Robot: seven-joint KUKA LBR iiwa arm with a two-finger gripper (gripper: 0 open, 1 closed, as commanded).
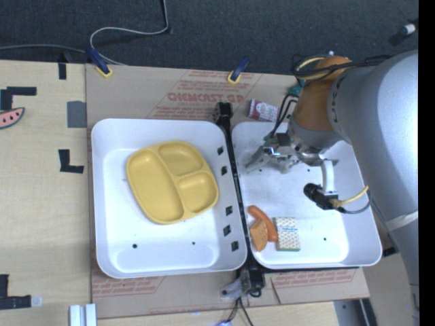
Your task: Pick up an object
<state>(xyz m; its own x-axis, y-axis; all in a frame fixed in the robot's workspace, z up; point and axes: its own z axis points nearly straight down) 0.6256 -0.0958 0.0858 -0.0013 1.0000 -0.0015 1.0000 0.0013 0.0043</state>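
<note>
My gripper (pixel 269 163) is low over the upper left part of the right bin (pixel 340 250), hanging from the grey arm with its orange band. Its two silvery fingers (pixel 253 160) are spread apart, open, with bare bin floor between them. Near the front left of the same bin lie an orange, carrot-like object (pixel 259 227) and a small pale patterned block (pixel 287 234), touching side by side. Both sit well below the gripper in the view, apart from it.
A yellow divided plate (pixel 173 180) lies in the left bin (pixel 109 236). A small packet (pixel 260 109) lies on the cardboard behind the right bin. A black connector with a yellow cable (pixel 321 195) hangs from the arm over the bin's middle.
</note>
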